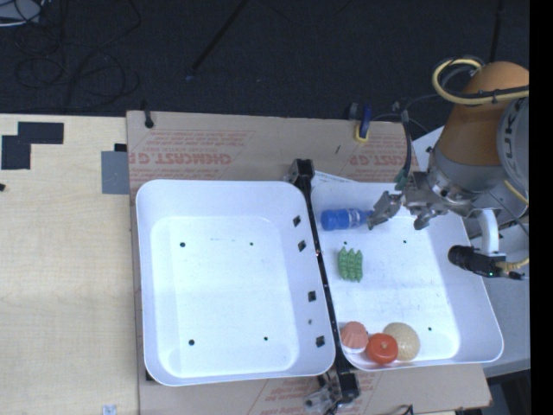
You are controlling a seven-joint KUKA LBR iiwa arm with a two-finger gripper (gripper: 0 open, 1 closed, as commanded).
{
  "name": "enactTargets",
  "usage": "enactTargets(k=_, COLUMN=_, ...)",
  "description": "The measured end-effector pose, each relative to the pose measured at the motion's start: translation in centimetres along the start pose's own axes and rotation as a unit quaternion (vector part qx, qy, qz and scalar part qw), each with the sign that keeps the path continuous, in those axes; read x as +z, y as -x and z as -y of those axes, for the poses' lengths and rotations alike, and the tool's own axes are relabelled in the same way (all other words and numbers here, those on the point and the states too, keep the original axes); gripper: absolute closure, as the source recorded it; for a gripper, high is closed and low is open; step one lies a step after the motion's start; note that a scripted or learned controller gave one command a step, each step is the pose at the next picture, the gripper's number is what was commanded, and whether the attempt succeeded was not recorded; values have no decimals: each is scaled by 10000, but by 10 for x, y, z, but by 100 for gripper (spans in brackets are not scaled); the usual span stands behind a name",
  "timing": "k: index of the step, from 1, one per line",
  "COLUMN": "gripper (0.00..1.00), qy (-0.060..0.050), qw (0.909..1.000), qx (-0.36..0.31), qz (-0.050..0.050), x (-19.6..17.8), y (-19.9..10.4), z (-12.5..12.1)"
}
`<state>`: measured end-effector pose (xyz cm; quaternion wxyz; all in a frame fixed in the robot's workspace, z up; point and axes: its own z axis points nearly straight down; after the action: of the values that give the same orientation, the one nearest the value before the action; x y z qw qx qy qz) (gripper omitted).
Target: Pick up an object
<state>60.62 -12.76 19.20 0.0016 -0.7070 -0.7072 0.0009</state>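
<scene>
Over the right bin [484, 335], the open hand [402, 210] should drop straight down around the blue bottle [343, 220] before it squeezes shut.

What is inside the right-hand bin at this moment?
The right bin holds a blue bottle lying near its far edge, a green ridged piece mid-floor, and three round items in the near corner: pinkish, red, tan. The gripper covers some floor.

Two white bins [155, 232] sit side by side on cardboard [216, 145] over the wooden bench [60, 275]; black cables [52, 59] lie behind.
</scene>
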Motion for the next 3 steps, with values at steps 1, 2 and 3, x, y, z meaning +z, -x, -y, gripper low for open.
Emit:
enactTargets(k=1, gripper=0, qy=-40, qw=10000, qx=29, qz=-7, x=41, y=36, z=76)
enactTargets(k=2, gripper=0, qy=76, qw=10000, qx=25, qz=43, x=-100, y=90, z=88)
enactTargets(k=3, gripper=0, qy=-24, qw=10000, qx=-20, qz=-11, x=21, y=84, z=49)
